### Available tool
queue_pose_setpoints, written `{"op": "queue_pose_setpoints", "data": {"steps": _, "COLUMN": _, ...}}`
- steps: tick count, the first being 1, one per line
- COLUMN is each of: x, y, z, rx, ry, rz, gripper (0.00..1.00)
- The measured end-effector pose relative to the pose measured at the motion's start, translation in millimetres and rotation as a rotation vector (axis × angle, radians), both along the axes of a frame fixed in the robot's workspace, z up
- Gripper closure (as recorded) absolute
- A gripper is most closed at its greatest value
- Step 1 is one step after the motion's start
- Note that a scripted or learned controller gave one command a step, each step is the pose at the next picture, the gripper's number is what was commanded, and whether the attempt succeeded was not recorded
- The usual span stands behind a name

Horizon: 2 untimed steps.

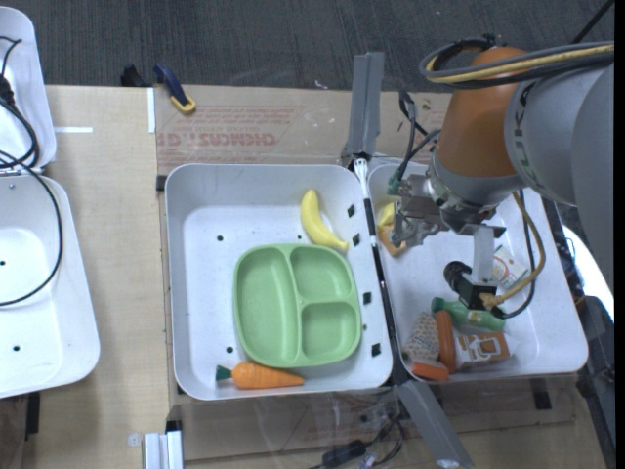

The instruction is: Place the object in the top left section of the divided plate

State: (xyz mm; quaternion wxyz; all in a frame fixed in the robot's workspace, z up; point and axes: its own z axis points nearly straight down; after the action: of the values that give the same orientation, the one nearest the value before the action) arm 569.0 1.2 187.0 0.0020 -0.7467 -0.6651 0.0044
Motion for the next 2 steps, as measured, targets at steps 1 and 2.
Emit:
{"op": "queue_pose_setpoints", "data": {"steps": 1, "x": -22, "y": 46, "z": 10, "rx": 0.003, "ry": 0.0, "rz": 0.262, "gripper": 1.0}}
{"op": "queue_pose_setpoints", "data": {"steps": 2, "x": -77, "y": 60, "z": 53, "rx": 0.003, "ry": 0.0, "rz": 0.341, "gripper": 1.0}}
